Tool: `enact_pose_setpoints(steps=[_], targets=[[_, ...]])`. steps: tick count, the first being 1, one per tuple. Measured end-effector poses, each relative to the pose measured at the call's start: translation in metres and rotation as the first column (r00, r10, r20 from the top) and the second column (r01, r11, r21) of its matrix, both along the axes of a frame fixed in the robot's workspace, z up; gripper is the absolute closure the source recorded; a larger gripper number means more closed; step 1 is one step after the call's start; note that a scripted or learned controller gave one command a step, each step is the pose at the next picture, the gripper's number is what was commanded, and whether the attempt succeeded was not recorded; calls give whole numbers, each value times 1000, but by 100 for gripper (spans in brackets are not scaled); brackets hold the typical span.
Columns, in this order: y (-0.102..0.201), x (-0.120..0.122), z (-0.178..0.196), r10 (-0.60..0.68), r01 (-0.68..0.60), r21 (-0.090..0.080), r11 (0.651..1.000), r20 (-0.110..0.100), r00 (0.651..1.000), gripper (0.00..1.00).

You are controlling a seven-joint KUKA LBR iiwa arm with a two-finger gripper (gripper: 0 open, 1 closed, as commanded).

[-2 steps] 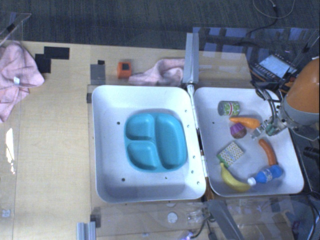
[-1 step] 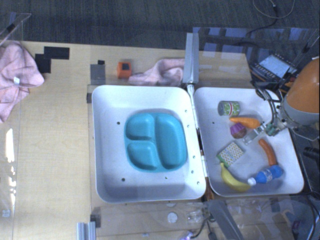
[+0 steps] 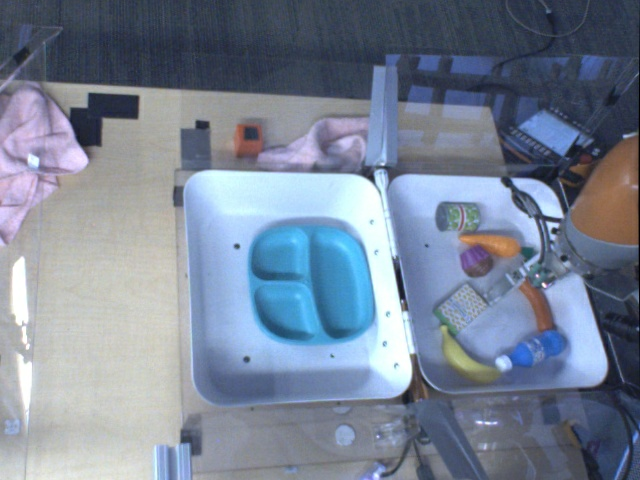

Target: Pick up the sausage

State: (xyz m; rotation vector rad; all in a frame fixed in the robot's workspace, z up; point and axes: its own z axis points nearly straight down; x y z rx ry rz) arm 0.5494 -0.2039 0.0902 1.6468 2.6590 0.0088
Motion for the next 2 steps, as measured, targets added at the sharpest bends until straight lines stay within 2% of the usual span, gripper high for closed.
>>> enact_pose_setpoints(steps=[1, 2], targets=[[-1, 22, 83, -75, 75, 0, 997, -3, 997, 0], [-1, -3, 0, -73, 73, 0, 997, 0, 997, 0]])
